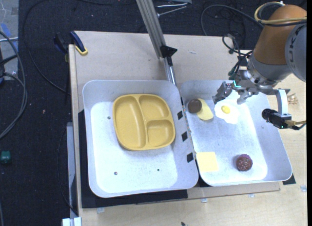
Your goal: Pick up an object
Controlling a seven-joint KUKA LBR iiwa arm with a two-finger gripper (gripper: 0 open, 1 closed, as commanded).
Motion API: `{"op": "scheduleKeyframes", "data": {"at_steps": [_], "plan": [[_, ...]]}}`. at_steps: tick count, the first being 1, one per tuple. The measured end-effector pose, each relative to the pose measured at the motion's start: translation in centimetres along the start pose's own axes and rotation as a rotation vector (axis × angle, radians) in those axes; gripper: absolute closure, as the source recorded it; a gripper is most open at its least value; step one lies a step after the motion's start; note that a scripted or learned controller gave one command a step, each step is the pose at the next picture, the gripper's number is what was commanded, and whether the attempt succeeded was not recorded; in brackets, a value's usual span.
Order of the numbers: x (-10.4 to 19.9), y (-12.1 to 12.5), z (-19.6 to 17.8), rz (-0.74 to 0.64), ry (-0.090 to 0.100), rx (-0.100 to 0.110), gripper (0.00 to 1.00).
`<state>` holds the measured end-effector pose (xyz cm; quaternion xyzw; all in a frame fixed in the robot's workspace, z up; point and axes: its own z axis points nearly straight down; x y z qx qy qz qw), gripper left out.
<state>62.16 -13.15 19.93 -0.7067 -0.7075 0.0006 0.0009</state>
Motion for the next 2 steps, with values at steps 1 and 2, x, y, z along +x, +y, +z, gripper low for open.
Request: {"op": "scheduleKeyframes", "data": {"at_steps": [1,2], "plan": [[0.0,0.1,-0.1,0.0,0.0,-0.002,0.0],[-0.4,-0.5,4.4,0.003,-0.001,0.002,0.0]]}}
